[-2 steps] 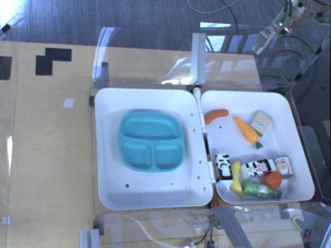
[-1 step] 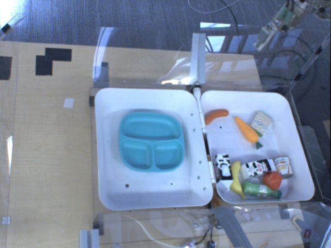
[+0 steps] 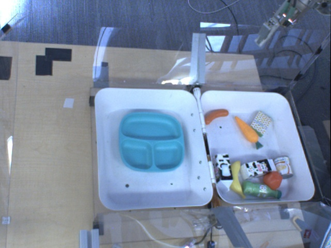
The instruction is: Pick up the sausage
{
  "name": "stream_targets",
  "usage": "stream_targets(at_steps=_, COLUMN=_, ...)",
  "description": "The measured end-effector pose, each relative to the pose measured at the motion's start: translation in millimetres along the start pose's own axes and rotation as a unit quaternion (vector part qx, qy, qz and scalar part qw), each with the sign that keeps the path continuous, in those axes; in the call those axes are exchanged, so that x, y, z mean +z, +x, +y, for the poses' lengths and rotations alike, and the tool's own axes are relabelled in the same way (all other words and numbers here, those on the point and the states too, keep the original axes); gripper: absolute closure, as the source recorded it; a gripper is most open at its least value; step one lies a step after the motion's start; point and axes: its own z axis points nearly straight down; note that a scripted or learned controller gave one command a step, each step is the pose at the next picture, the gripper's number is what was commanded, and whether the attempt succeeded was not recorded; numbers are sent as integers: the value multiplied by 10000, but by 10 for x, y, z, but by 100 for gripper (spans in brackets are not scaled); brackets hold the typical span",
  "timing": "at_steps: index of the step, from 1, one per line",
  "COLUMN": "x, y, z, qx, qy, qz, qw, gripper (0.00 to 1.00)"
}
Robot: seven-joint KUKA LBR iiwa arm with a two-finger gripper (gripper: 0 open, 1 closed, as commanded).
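Observation:
The sausage (image 3: 216,115) is a short orange-red link lying at the upper left of the right bin (image 3: 289,112), close to the divider between the bins. My gripper (image 3: 272,25) hangs high at the top right of the camera view, well beyond the bin's far edge and far from the sausage. Its pale fingers (image 3: 266,31) point down and to the left, with nothing seen between them.
A carrot (image 3: 247,130) and a small patterned packet (image 3: 261,122) lie right of the sausage. Along the bin's front sit a milk carton (image 3: 223,167), banana (image 3: 236,179), green bottle (image 3: 261,191), tomato (image 3: 273,180) and can (image 3: 283,166). The left bin (image 3: 108,190) holds a blue divided plate (image 3: 151,141).

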Motion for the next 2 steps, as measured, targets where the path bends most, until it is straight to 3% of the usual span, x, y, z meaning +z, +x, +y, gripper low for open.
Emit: stream_targets(at_steps=2, x=-210, y=-21, z=53, qx=-36, qy=-44, qz=-43, qw=10000, gripper=100)
